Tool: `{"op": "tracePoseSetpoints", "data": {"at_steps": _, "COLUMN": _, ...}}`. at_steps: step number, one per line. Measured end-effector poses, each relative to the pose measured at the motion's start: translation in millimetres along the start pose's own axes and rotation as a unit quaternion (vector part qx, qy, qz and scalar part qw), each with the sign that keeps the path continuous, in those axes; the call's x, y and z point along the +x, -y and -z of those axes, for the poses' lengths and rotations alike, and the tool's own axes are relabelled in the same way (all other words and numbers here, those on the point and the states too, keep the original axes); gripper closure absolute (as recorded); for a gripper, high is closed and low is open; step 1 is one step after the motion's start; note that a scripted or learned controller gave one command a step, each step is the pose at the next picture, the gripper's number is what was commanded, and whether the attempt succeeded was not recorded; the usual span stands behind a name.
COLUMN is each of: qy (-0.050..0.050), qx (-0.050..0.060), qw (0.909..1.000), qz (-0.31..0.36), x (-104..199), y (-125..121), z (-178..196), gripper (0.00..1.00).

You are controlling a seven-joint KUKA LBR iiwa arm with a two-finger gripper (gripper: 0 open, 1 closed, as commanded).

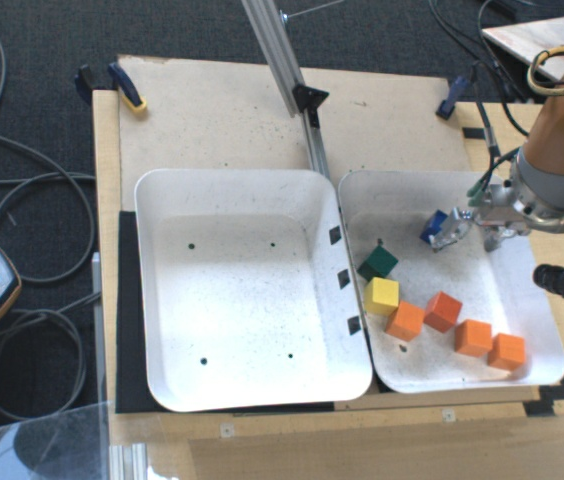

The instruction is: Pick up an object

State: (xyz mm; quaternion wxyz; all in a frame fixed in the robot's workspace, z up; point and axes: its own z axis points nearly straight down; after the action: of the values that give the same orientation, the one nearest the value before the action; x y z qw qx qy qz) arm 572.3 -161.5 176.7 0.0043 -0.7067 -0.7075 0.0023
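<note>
While the arm (562, 138) reaches in from the right edge of the frame, its gripper (449, 230) hangs over the upper middle of the right bin (552, 363), with a blue block (434, 228) seen between its fingers, clamped there and apart from the other blocks. Below and to the left of it, near the bin's left wall, a dark green block (378, 263) sits just above a yellow block (383, 294), the two touching or nearly so. Lower still, orange blocks run toward the lower right of the bin: one (405, 320) just beside the yellow block, a redder one (443, 311) next to it, then another (473, 337), and the last (507, 351) near the lower right corner. Left of all this lies the left bin (162, 208).
</note>
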Motion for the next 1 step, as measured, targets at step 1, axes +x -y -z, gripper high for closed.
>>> {"op": "tracePoseSetpoints", "data": {"at_steps": 1, "qy": 0.0, "qx": -0.001, "qw": 1.0, "qz": -0.001, "x": -3.8, "y": 1.2, "z": -44.9, "gripper": 0.0}}
